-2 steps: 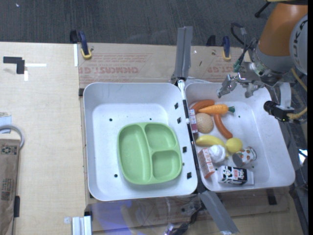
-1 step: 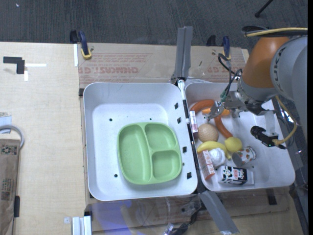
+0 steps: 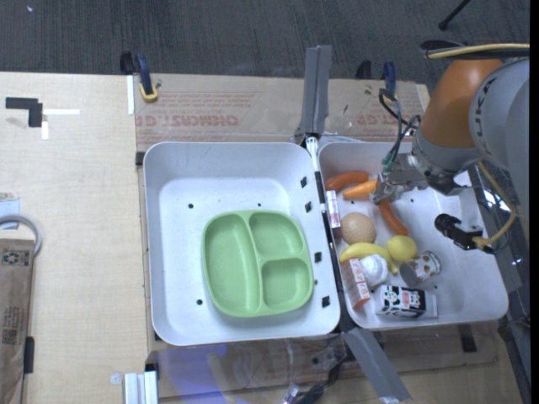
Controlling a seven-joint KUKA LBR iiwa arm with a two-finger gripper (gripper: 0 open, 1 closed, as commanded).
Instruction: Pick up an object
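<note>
Gripper (image 3: 381, 190) of the grey arm (image 3: 480, 116) low over the far end of the right bin (image 3: 472, 297), at the orange carrot (image 3: 360, 189).

Reaching in from the right, the arm brings its gripper down against the carrot's right end; whether its fingers are spread or pressed together cannot be told from this angle. A second orange piece (image 3: 347, 178) lies just beyond the carrot, and a third (image 3: 392, 218) slants toward the near side just under the gripper. Nearer in the same bin sit a tan egg-shaped object (image 3: 358, 226), a banana (image 3: 363, 252), a lemon (image 3: 402, 247), a small round can (image 3: 421, 266) and a black-and-white carton (image 3: 406, 301). The left bin (image 3: 168, 225) holds a green divided plate (image 3: 257, 263), lying flat, well apart from the gripper. Both bins rest on the pale tabletop (image 3: 67, 192).
</note>
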